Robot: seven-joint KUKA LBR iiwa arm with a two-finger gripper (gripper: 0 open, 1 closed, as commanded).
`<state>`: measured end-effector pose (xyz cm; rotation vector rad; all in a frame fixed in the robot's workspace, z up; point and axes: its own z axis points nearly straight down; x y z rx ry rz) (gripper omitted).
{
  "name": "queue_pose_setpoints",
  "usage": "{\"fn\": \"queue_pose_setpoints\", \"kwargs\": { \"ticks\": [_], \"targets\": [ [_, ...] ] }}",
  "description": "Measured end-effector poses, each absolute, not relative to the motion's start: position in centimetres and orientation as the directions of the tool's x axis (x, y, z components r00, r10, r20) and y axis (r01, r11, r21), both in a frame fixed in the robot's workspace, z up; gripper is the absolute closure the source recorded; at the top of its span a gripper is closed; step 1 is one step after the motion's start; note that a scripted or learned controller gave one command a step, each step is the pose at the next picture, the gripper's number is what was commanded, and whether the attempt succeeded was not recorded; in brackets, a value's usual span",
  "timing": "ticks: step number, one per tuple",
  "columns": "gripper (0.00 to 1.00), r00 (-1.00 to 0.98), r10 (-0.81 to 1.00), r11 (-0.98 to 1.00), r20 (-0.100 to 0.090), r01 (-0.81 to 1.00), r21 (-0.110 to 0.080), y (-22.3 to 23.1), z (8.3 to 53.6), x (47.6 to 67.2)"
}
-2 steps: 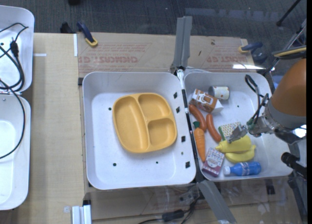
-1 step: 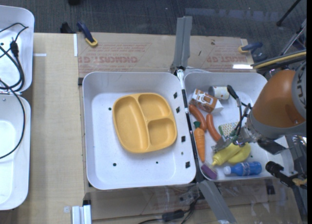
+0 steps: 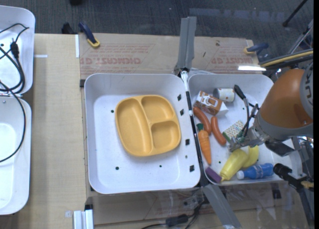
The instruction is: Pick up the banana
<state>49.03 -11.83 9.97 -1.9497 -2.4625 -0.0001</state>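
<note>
My gripper sits low in the right bin, over the clutter; can't tell how the jaws stand. Banana lies just below-right of me, near the bin's front, touching the yellow bottle, partly hidden. Long axis looks roughly front-to-back, unsure. A short drop reaches it, I judge.

The arm hides the right bin's far side and most of the banana.

Red upside-down lettering on the cardboard sheet is not legible.
</note>
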Motion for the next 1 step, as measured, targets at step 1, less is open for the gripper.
{"fn": "queue_pose_setpoints", "kwargs": {
  "ticks": [1],
  "targets": [
    [1.00, 0.141, 0.990, -0.141, -0.002, 0.990, -0.002, -6.94, 19.08, 52.94]
  ]
}}
